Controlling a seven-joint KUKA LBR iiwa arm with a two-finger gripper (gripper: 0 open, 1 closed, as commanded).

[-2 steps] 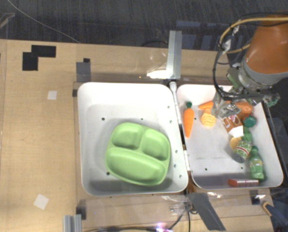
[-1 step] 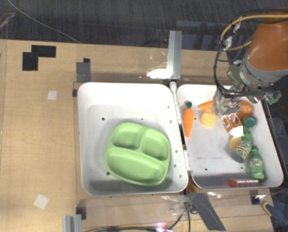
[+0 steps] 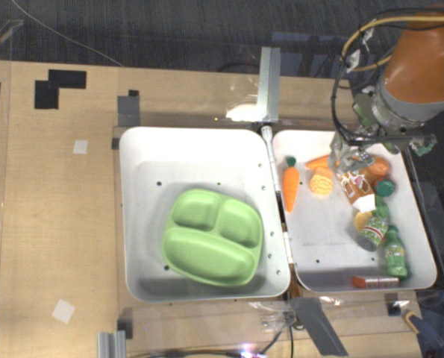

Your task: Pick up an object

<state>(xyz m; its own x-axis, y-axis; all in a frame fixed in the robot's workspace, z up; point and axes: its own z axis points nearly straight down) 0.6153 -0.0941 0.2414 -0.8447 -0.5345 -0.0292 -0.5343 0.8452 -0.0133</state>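
While the left bin held nothing but a green divided plate lying flat near its middle, the pickable clutter all sat in the right bin. Close to the divider between the bins lay a toy carrot, its green top pointing toward the far wall, with bare floor on both sides. Just beside it to the right was an orange ridged piece, and beyond that a packed group along the right wall: a printed packet, a round orange item, a small green knob, a green bottle and a red marker near the front edge.

Over the far right corner of that bin hung the gripper, low among the cluttered items and touching or nearly touching the packet; whether its jaws were apart or together could not be told, since wrist and cables blurred them.

Judged from this, a clean grasp would favour the carrot: it lay alone, so the jaws could straddle its narrow width without nudging neighbours. Descending into the crowded corner risked pinching two things or only an edge.
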